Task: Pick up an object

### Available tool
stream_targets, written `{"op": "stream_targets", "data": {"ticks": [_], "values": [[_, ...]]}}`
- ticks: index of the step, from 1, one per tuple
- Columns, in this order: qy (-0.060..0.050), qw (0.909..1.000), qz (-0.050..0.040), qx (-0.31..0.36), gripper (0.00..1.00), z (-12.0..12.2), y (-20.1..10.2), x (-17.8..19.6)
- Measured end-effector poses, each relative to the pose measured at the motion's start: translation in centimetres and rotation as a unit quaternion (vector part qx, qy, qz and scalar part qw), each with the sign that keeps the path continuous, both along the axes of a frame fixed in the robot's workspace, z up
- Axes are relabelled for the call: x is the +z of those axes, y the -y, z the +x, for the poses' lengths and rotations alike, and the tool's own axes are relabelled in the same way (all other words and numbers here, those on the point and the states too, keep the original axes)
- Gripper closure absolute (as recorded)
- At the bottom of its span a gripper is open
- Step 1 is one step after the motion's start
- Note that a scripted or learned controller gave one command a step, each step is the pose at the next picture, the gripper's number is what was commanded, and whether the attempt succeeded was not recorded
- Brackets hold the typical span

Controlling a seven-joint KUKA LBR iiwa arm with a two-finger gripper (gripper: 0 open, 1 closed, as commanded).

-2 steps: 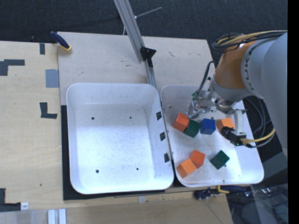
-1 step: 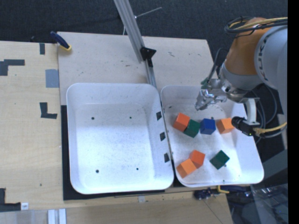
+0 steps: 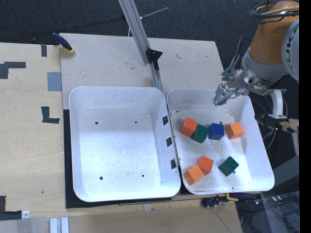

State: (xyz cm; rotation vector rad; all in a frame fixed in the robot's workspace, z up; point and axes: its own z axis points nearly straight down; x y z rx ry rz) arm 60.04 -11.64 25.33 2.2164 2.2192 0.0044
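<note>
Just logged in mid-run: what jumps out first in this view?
The coloured blocks clustered in the right bin: a row with an orange block, green block, blue block and another orange one, and three more nearer the front. The gripper hangs over that bin's far end, above the row. The left bin sits beside it.

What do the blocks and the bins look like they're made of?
The blocks, such as the blue block and the orange block, look like painted wood: flat matte colour, crisp square edges, no gloss. That could also be hard plastic. The right bin and left bin look like thin moulded white plastic, with rounded corners and rolled rims.
</note>
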Motion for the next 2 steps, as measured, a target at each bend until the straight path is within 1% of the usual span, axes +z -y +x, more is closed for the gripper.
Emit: {"op": "stream_targets", "data": {"ticks": [1,2], "values": [[-0.002,1.0,0.0007,0.0,1.0,0.1,0.0,2.1],[-0.004,1.0,0.0009,0.002,1.0,1.5,-4.4,0.3]]}}
